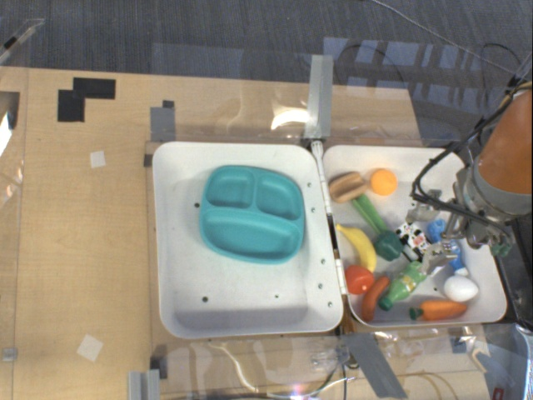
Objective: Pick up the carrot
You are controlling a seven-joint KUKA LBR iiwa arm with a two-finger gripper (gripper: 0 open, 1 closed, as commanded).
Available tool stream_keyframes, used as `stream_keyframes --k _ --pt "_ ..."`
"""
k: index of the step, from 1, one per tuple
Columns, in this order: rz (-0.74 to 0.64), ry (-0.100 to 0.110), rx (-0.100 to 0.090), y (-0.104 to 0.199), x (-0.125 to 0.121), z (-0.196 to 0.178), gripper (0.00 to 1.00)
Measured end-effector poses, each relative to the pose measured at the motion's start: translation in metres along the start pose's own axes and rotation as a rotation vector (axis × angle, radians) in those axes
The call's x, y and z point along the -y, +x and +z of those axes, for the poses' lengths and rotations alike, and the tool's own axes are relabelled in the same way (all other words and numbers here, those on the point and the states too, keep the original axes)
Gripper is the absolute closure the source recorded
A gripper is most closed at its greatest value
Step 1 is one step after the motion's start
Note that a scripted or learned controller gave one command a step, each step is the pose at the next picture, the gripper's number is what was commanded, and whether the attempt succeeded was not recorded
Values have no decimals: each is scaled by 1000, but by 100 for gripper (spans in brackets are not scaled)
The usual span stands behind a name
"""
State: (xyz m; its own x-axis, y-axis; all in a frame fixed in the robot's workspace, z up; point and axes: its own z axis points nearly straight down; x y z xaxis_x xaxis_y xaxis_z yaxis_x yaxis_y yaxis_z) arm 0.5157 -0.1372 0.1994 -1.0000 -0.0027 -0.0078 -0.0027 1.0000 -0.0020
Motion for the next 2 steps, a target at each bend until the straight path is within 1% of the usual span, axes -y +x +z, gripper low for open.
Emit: stream_keyframes --k 1,2 --pt "59 -2 0 -73 -1 30 0" --pt "-17 -4 1 -140 -44 58 0"
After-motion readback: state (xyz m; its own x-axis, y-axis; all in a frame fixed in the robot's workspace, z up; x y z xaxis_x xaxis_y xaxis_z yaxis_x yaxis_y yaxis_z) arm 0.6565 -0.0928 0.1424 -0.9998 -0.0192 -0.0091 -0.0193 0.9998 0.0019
